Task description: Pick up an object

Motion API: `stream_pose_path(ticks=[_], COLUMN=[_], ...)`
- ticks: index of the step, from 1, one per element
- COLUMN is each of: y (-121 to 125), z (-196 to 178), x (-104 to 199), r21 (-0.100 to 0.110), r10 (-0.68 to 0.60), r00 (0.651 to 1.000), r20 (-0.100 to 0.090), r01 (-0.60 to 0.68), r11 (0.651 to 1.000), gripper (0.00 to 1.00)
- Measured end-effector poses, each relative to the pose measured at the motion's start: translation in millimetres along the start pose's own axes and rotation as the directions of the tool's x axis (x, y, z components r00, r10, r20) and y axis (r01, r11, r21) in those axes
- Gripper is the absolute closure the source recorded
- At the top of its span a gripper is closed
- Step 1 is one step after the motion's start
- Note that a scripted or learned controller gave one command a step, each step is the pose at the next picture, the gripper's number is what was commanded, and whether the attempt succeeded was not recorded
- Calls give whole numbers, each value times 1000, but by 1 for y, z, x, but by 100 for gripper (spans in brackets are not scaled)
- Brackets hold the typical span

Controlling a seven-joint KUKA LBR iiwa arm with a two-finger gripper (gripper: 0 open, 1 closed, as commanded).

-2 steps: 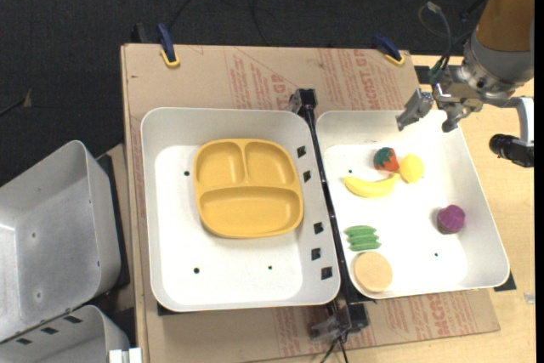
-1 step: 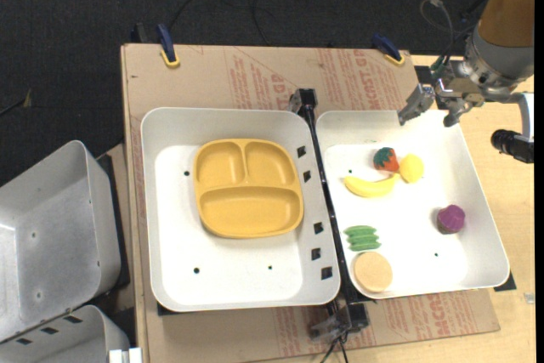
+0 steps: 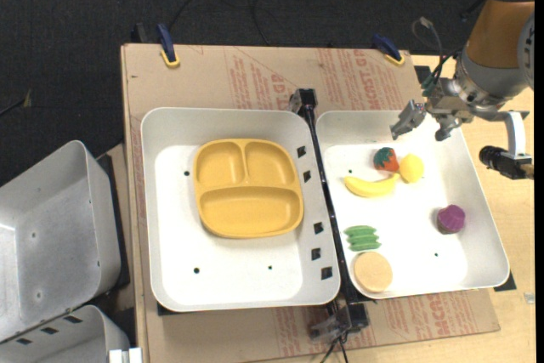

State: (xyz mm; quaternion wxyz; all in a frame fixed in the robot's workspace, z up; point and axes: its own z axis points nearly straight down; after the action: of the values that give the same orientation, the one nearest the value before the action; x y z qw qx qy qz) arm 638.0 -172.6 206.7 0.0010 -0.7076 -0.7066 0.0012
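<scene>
Camera view: curved yellow banana (image 3: pixel 371 185) — lying flat.

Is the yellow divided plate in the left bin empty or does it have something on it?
Empty. The yellow plate shows bare compartments; the toy foods, such as the banana, lie in the right bin.

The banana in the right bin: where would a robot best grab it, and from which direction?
Probably across the thick middle of the banana, coming straight down from above. It lies flat on the right bin, curved, running left to right, so the gripper could close across its narrow width. The lemon crowds its right tip, so avoid that end.
</scene>
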Motion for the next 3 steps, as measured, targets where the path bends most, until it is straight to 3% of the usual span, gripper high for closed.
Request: stream_pose_path(ticks=[2, 3], y=[7, 8], z=[110, 96], x=[9, 8], r21=[-1, -6], r10=[-4, -5], r00=[1000, 1000], r20=[0, 1], r01=[4, 5], r11=[1000, 1000], gripper=[0, 100])
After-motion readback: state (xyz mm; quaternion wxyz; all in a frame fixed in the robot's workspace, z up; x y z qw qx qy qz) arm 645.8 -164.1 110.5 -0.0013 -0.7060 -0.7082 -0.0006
